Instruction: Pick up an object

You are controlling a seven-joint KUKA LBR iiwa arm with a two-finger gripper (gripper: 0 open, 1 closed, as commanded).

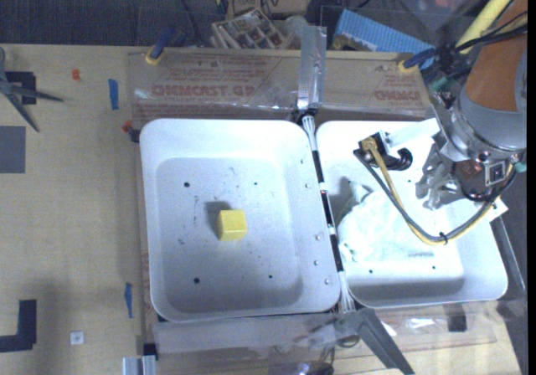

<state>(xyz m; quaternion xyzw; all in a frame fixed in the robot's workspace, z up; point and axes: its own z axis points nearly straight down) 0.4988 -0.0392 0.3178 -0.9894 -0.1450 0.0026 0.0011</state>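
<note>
Over on the far left, well away from the claw, the wooden bench has a few bits of blue tape stuck to it and some dark flat pieces near the edge. None of that is anywhere near the action.

Next comes the left bin, the one across the divider from the claw. A small yellow block sits near the middle of its floor, all by itself, with only dark specks and a few small holes around it. It is well apart from the claw, off to the claw's left and a bit lower in the view. Nothing is touching it.

Between the two bins runs a raised rim, and behind both there's a clear plastic sheet with red lettering, clamped at the corners.

Then the right bin, where the claw is. A crumpled pale thing, white and kind of plastic-looking, lies on the floor just left of and below the claw; hard to say what it is. A yellow cable loops from a black fitting down across the bin floor and back up toward the wrist, so it hangs right beside the claw.

The claw hangs over the right part of that bin, pointing down, with the grey arm and its orange band coming in from the upper right. The metal bits are too jumbled to tell how wide the claw is, or whether it has hold of anything.
</note>
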